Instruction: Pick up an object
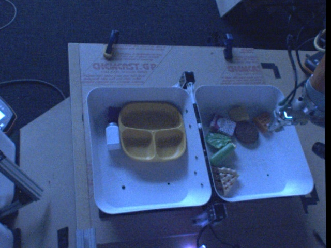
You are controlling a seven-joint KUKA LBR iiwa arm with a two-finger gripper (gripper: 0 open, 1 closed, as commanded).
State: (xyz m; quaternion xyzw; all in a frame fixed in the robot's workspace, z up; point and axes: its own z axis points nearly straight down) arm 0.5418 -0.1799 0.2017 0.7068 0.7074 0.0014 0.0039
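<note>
The right bin holds several small items: a round dark disc, a tan round piece, an orange-red piece, a red-and-white packet, green pieces and a waffle-like wedge. My gripper reaches in from the right edge of that bin and sits right beside the orange-red piece, at its right side. The dim light hides how the gripper stands, and nothing shows as held.
The left bin carries a yellow divided plate and a small white bottle at the plate's left. A central divider separates the bins. Clamps hold the board's far edge. Cables hang at the right.
</note>
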